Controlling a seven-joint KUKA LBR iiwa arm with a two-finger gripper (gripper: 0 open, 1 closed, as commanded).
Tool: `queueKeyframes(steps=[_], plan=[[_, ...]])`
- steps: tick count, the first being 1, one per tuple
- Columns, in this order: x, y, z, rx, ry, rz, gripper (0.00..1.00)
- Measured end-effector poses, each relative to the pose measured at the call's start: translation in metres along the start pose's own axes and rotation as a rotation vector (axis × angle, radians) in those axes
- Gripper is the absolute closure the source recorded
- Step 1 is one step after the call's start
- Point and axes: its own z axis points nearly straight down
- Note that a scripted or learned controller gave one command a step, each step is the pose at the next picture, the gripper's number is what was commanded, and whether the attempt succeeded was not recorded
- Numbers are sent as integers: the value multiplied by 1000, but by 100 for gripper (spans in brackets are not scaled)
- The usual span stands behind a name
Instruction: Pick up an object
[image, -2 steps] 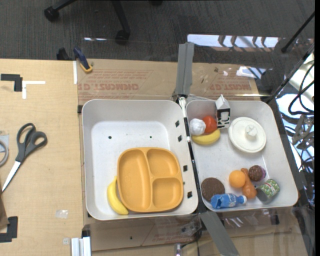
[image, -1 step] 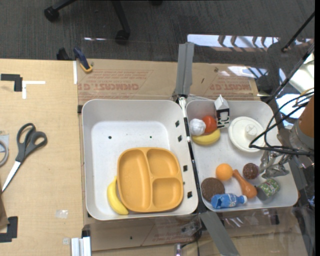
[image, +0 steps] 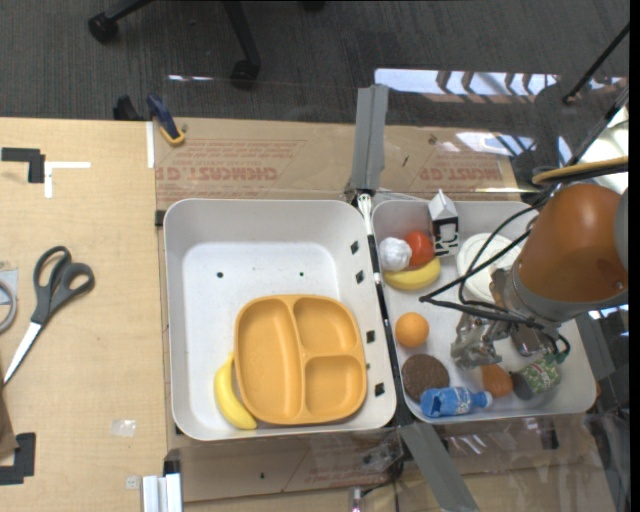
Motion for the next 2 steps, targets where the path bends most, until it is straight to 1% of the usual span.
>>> queueKeyframes(steps=[1,2], plan=[[3,-58,-250,2,-2,-45,100],[-44,-96,-319,3,-4,-484,100]])
